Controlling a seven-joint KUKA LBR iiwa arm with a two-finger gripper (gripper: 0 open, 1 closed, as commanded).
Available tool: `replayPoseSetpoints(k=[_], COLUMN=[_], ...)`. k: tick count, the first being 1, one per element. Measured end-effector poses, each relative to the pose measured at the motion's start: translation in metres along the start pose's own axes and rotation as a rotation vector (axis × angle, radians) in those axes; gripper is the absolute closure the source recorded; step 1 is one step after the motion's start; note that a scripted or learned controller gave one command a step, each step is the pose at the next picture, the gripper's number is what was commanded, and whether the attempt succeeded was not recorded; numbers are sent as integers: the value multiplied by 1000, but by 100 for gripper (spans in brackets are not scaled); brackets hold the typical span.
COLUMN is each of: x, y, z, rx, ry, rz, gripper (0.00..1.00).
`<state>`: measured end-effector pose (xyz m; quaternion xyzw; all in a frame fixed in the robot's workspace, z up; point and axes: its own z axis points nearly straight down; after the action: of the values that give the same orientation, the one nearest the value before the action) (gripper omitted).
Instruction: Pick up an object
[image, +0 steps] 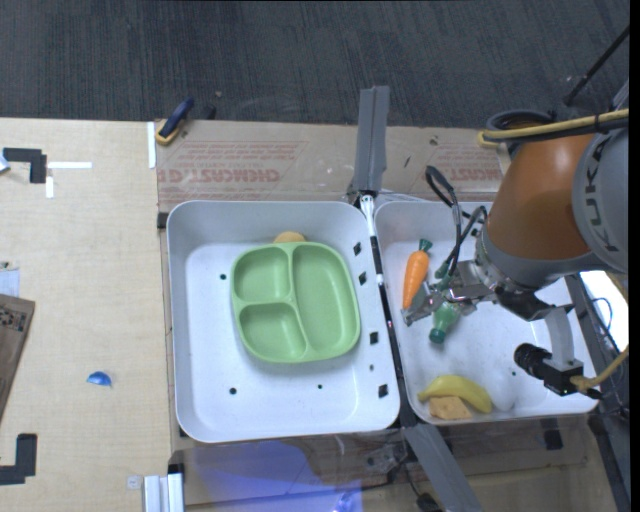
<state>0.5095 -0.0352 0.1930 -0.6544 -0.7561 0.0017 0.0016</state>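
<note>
Hand (437, 300) sits low in right bin (520, 395) over green bottle (442, 321), beside carrot (414, 277); grip unclear.

From my remote seat I see the pale wooden table (80, 300) carrying two shallow white bins side by side. The left bin (190, 330) holds a green divided tray (296, 300) with three compartments, and a small yellow-orange thing (289, 237) peeks out behind the tray's far edge; I cannot tell what it is. On the table itself lie a small blue piece (98, 379), a blue-and-yellow tool-like item (176, 117) near the far edge, and black brackets (28, 161).
</note>
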Motion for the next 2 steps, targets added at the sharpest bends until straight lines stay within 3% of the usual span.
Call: replayPoseSetpoints(k=[1, 2], x=[-76, -75], y=[15, 21], z=[60, 103], rx=[1, -1], ry=[1, 0], rz=[-30, 4], gripper=[0, 0])
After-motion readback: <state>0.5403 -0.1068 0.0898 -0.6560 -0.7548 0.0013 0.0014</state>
